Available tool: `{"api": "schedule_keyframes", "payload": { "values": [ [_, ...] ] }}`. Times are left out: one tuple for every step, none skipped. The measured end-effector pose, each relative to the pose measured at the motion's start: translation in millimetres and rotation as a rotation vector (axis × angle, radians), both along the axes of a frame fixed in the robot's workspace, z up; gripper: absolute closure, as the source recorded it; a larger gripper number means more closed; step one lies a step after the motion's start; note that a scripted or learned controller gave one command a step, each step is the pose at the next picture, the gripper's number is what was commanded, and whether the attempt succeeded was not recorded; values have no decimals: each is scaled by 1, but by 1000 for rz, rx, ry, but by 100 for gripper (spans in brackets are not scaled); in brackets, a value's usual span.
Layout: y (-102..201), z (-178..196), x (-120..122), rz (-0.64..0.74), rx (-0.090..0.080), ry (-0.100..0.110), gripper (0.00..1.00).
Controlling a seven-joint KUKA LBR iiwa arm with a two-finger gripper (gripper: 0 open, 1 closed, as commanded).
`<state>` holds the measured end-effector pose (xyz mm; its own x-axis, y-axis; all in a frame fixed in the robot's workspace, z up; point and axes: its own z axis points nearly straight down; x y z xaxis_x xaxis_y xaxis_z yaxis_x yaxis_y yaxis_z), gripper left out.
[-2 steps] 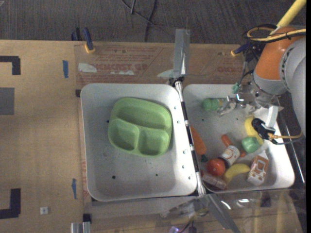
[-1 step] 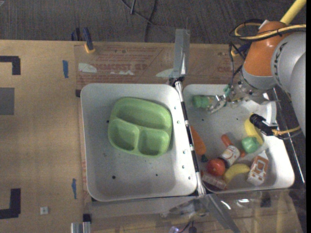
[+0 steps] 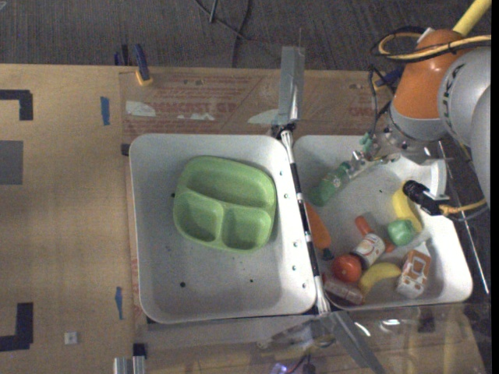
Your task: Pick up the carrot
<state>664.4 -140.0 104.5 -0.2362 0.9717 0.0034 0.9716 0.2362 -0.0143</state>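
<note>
The carrot (image 3: 316, 226) is a slim orange piece that lies along the left wall of the right bin (image 3: 456, 283), its dark tip toward the front. My gripper (image 3: 365, 159) hangs over the back of that bin, up and to the right of the carrot and apart from it. Its tip is close to a green bottle (image 3: 330, 184) lying just behind the carrot. Whether the gripper touches the bottle is unclear.
The right bin also holds a yellow piece (image 3: 405, 207), a green block (image 3: 401, 232), a red-capped small bottle (image 3: 368, 246), a tomato (image 3: 347, 269), a banana (image 3: 380, 276) and a small carton (image 3: 413, 273). A green divided plate (image 3: 226, 203) lies in the left bin (image 3: 156, 271).
</note>
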Motion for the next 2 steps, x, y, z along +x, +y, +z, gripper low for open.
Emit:
{"api": "schedule_keyframes", "payload": {
  "values": [
    [0, 0, 0, 0, 0, 0, 0],
    [-15, -15, -112, -21, -3, -23, 0]
  ]
}}
